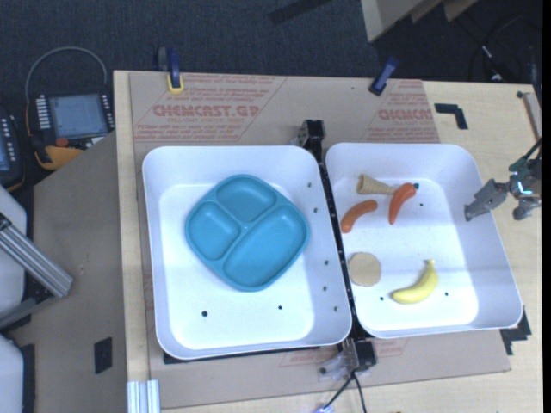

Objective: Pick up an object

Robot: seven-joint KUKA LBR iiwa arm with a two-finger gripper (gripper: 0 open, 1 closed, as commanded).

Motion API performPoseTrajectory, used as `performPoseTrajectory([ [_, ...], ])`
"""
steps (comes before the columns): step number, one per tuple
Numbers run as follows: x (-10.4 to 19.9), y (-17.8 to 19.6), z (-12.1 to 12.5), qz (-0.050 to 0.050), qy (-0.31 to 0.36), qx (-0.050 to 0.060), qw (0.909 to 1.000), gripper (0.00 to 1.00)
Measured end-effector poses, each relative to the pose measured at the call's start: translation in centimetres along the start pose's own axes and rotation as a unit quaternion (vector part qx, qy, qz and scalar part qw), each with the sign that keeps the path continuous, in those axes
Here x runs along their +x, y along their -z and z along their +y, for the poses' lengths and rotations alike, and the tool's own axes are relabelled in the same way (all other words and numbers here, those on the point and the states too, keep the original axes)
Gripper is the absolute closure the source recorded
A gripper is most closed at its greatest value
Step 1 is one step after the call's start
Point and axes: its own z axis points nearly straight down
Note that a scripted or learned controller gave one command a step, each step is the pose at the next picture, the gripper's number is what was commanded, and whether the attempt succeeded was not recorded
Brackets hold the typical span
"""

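The right bin (469, 312) holds several small items. A tan cone (372, 183) lies at the back, with an orange-red carrot (401, 202) beside it and an orange sausage (358, 215) just in front. A round tan cookie (365, 268) and a yellow banana (416, 286) lie nearer the front. My gripper (502, 206) hangs over the bin's right rim, well to the right of all the items. It is open, and nothing is between its fingers.
The left bin (172, 308) holds a blue divided plate (248, 231). A black clamp (312, 132) sits at the back between the bins. A screen unit (76, 115) stands off the bench at the far left.
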Motion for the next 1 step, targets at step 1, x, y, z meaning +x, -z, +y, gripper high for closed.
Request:
performPoseTrajectory([
  [1,0.05,0.57,0.22,-0.001,0.002,-0.005,1.0,0.0],
])
